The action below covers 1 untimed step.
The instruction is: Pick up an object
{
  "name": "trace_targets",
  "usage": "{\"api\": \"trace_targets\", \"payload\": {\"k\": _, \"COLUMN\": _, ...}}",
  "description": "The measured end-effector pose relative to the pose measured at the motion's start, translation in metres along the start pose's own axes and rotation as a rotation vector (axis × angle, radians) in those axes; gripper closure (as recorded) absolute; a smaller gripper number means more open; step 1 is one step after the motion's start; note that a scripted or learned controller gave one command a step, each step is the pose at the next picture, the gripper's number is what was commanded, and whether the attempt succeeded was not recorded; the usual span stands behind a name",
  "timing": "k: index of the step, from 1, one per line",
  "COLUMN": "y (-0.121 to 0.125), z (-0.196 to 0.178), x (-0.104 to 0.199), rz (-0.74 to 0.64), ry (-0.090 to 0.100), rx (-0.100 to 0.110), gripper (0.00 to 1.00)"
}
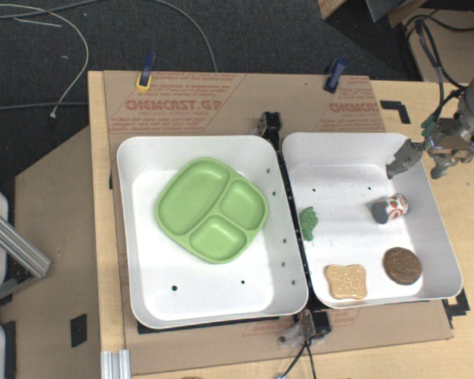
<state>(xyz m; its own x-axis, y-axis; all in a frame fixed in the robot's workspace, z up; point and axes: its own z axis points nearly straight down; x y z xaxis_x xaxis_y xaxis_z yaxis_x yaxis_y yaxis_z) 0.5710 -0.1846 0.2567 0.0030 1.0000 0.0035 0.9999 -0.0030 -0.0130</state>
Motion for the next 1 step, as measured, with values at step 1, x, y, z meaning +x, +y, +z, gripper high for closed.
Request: {"api": "trace_targets", "payload": {"k": 1, "y": 0.0022, "z": -0.0065, "x": 0.0005, "rz": -0.003, "ry": -0.003, "rx": -0.012, "gripper": 0.00}}
